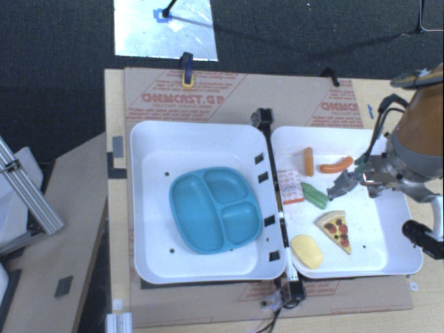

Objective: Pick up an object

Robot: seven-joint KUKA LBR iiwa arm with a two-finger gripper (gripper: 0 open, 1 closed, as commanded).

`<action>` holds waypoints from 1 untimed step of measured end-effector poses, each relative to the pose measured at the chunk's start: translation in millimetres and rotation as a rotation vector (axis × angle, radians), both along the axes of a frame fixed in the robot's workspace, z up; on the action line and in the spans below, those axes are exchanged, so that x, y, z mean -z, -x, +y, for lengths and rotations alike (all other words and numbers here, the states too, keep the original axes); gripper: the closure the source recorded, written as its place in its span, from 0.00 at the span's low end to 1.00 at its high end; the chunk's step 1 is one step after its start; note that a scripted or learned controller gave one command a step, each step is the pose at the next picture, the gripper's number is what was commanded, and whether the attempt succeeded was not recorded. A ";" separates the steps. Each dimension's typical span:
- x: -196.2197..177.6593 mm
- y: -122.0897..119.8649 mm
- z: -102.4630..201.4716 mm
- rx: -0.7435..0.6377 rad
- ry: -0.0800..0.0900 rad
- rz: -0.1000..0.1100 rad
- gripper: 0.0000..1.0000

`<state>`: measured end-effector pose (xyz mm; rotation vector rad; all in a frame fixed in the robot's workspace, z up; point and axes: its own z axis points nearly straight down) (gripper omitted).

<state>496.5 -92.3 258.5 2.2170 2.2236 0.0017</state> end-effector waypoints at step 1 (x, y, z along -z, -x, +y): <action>52.1 -6.9 8.4 0.001 -0.001 0.005 0.00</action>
